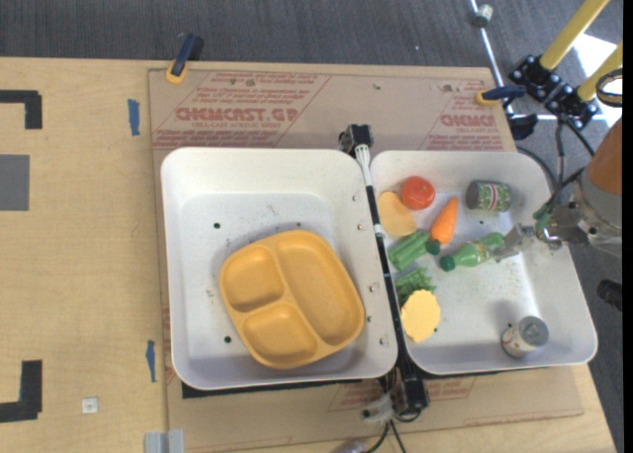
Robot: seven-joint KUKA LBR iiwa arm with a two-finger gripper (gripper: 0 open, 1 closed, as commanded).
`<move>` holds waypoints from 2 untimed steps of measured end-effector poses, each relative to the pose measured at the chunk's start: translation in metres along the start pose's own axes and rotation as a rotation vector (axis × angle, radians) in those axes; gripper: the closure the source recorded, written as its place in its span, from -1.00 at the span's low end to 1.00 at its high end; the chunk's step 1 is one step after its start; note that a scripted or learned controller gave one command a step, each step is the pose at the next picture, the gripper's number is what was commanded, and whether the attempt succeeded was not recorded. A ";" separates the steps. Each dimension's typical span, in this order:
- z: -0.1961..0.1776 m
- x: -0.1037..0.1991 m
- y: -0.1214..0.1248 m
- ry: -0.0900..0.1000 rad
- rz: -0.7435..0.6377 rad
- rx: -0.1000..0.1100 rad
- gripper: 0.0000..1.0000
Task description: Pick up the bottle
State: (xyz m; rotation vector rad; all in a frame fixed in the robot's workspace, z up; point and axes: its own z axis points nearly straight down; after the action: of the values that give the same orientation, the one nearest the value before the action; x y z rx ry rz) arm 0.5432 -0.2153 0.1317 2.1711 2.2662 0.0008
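Reaching from the right bin (584, 337) wall, the gripper (514, 241), its opening impossible to tell, meets the lying green bottle (470, 254) at its end, risking roll-away toward the carrot (445, 220).

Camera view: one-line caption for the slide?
Claw reaching in at the green bottle lying in the right bin among toy food; yellow divided plate in the left bin.
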 end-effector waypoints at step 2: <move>-0.024 0.089 -0.052 0.004 -0.002 0.004 -1.00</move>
State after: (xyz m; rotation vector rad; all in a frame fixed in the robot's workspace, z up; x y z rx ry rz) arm 0.4874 -0.1287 0.1555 2.1730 2.2717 0.0000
